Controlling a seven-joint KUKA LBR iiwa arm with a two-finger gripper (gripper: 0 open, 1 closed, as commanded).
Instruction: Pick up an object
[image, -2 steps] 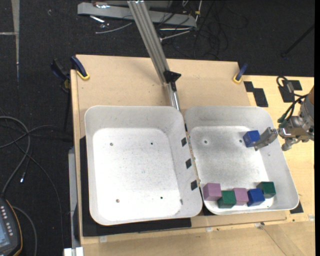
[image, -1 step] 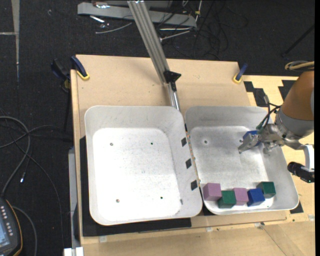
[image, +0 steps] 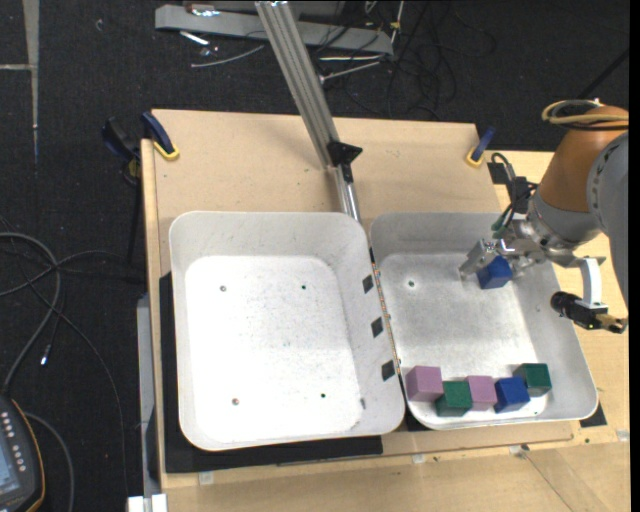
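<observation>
A blue block (image: 494, 273) hangs above the back of the right bin (image: 470, 320), between the fingers of my gripper (image: 487, 265), which is shut on it. The arm comes in from the right with its orange band near the frame's edge. Along the right bin's front wall lies a row of blocks: a pink one (image: 425, 381), a dark green one (image: 455, 396), a second pink one (image: 482, 391), a blue one (image: 511, 392) and a green one (image: 535, 377).
The left bin (image: 200, 300) stands beside the right one on the wooden bench. A slanted metal pole (image: 305, 85) ends near the bins' back junction. Black clips (image: 377, 325) sit along the seam between the bins.
</observation>
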